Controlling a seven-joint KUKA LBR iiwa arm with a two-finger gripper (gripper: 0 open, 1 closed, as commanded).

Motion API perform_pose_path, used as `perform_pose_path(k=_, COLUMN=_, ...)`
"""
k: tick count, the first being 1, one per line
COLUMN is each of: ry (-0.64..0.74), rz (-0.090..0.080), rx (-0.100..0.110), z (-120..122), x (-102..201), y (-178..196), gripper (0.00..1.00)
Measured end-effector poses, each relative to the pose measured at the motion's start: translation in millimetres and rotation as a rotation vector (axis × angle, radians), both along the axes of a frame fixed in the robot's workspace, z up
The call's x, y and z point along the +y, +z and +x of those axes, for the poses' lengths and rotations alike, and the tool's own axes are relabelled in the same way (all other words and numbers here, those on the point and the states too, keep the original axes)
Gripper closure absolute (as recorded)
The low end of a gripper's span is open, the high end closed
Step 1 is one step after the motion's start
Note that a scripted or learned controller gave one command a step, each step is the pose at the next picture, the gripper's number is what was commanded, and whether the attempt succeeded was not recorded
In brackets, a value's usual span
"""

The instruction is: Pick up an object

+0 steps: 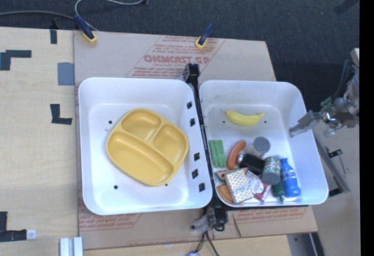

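Nothing is picked up yet. The gripper (298, 127) waits at the right bin's (292, 94) right edge; I cannot tell its grip. The banana (244, 117) lies in that bin.

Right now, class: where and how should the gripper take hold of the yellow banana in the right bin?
Grip the yellow banana across its thick middle, coming straight down from above. It lies flat and alone on the white right bin, so the fingers likely fit either side.

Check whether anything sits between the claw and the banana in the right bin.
Nothing visible does. The claw sits at the right bin's right rim, and the banana lies alone on bare floor; the other items cluster nearer the front.
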State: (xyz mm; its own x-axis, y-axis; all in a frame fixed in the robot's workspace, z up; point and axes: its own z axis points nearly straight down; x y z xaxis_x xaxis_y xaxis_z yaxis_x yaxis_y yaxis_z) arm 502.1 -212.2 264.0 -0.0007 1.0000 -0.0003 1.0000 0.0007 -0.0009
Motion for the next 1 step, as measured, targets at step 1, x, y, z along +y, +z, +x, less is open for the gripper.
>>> perform_pose_path(k=1, ry=0.000, rz=0.001, rx=0.002, z=33.9, x=-10.9, y=-125.2, gripper=0.00)
